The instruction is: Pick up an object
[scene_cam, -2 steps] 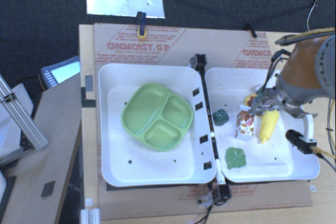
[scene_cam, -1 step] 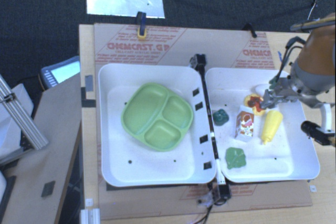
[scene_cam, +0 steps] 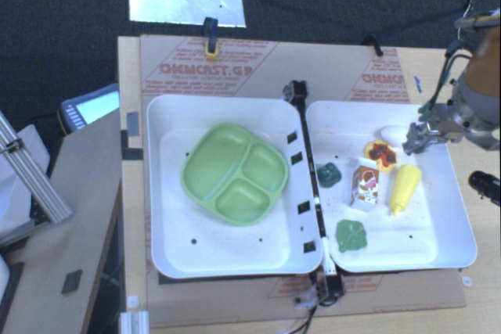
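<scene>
Cardboard-lined desk (scene_cam: 235, 62) is carrying two white bins under the slanted camera view.

From that view, the gripper (scene_cam: 415, 138) is hovering at two o'clock over the right bin (scene_cam: 446, 246); how far apart its fingers are I cannot tell, and nothing is showing between them. Closest to it are a red-and-yellow toy (scene_cam: 381, 153), a yellow bottle (scene_cam: 404, 187) and a small carton (scene_cam: 365, 185), so it is risking a nudge or double catch. Two green pieces (scene_cam: 328, 174) (scene_cam: 351, 235) are lying nearer the divider. At nine o'clock, the left bin (scene_cam: 168, 250) is holding a green divided plate (scene_cam: 235, 174).
</scene>
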`<state>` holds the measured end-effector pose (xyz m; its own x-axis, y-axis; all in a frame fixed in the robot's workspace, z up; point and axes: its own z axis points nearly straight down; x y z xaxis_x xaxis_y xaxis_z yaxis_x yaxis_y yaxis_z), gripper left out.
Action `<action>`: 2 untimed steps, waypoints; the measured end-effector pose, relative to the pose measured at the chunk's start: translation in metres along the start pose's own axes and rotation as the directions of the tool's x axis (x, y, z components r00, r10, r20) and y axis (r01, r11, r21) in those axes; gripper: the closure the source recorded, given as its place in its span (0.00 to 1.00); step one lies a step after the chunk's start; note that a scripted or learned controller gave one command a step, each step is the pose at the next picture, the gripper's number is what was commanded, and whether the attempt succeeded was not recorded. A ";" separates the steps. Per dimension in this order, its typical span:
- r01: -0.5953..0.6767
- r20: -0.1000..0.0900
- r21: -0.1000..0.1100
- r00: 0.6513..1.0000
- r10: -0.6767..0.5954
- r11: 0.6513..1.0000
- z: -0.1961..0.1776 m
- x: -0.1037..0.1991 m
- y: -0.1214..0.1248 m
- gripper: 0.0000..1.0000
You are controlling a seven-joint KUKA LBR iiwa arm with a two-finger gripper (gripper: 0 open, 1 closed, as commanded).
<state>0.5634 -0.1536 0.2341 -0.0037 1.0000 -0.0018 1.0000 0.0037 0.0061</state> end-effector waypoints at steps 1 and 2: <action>0.001 0.000 0.001 1.000 -0.001 1.000 -0.036 0.000 0.001 1.00; 0.006 -0.003 0.004 1.000 -0.006 1.000 -0.040 0.053 -0.003 1.00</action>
<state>0.5596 -0.1010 0.2738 -0.0093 1.0000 0.0008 1.0000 0.0093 0.0025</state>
